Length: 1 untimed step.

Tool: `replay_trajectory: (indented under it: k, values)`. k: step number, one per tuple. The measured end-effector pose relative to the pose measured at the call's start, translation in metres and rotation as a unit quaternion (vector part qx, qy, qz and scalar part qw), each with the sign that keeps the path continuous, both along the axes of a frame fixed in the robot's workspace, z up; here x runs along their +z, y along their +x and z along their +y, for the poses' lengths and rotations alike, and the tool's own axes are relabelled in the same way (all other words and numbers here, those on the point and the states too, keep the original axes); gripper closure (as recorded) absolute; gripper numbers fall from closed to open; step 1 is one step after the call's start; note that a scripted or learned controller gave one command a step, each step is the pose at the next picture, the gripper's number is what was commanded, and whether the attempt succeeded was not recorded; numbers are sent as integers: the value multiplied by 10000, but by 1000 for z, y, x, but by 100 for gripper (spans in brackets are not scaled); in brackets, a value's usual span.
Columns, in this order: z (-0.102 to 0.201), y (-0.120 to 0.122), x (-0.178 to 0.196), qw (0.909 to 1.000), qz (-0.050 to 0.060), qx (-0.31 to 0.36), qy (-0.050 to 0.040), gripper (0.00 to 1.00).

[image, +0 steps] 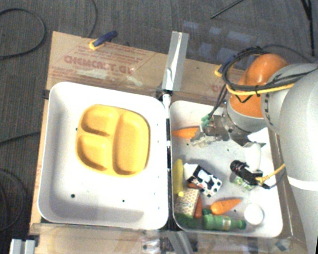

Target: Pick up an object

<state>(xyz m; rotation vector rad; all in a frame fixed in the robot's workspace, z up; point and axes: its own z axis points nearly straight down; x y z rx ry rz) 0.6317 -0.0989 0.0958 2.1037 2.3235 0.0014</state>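
Where gripper (206,137) hovers, carrot (185,132) adjoins.

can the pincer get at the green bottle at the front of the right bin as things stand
Probably yes. The green bottle lies on its side near the right bin's front wall, uncovered from above. The orange carrot lies close behind it, so the pincer has little room there.

Grey arm (310,122), orange band, seemingly yellow cables.

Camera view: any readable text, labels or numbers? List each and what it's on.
"CHEMICRY G..." roughly: faint red print on the cardboard sheet behind the left bin; the letters are blurred, so the reading is uncertain.
Green bottle in the right bin: any label is too small to read.
Black-and-white patterned box: no legible text.
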Motion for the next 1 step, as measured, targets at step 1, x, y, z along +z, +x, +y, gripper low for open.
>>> replay_trajectory:
  k: [1]
  values:
    - [0, 0, 0, 10000, 1, 0, 0, 0]
